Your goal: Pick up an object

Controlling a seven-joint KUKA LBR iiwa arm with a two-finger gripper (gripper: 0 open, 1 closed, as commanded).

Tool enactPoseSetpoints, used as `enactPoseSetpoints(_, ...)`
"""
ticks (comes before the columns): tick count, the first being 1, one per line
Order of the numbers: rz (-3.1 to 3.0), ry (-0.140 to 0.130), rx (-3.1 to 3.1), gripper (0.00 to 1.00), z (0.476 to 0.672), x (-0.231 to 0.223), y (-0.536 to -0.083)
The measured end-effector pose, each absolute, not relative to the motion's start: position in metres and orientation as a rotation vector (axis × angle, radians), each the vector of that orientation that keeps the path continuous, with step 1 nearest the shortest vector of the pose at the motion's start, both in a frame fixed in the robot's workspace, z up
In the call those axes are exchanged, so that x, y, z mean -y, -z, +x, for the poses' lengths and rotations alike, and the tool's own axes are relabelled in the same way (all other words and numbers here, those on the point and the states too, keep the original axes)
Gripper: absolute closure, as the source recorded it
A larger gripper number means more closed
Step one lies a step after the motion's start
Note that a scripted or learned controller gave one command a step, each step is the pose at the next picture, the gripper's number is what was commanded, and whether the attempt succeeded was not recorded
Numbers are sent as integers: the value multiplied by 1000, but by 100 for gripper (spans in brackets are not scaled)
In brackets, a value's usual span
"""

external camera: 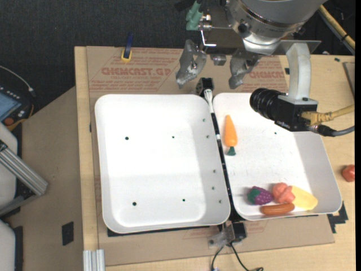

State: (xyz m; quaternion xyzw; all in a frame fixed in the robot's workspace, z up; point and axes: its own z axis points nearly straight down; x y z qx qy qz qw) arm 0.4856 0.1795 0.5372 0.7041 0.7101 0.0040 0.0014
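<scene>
- The grey arm (271, 7), orange band at the top of the frame, hangs over the far edge of the desk (152, 66), its pincer (217, 72) poised above the gap between the two white bins.
- The pincer's two metal fingers (189, 66) stand spread apart, released, with nothing between them; they hover above the far rims of the bins, clear of the toys.
- A black camera unit (276, 109) on a white bracket juts from the wrist over the far part of the right bin (316, 151).
- A toy carrot (230, 131) lies in the right bin close to its left wall, toward the far end, green tip pointing to the near edge.
- Four more toys cluster at the right bin's near edge: purple grapes (259, 196), a pink piece (284, 192), a yellow piece (304, 199) and a red sausage (276, 209), touching or nearly so.
- The left bin (152, 162) sits just beside it, walls meeting along the middle.
- A small orange object (349, 173) rests on the desk at its right edge, outside the bins.
</scene>
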Motion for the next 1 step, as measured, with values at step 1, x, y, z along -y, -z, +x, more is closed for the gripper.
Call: enactPoseSetpoints(1, 2216, -10, -2221, 100, 486, -175, -546)
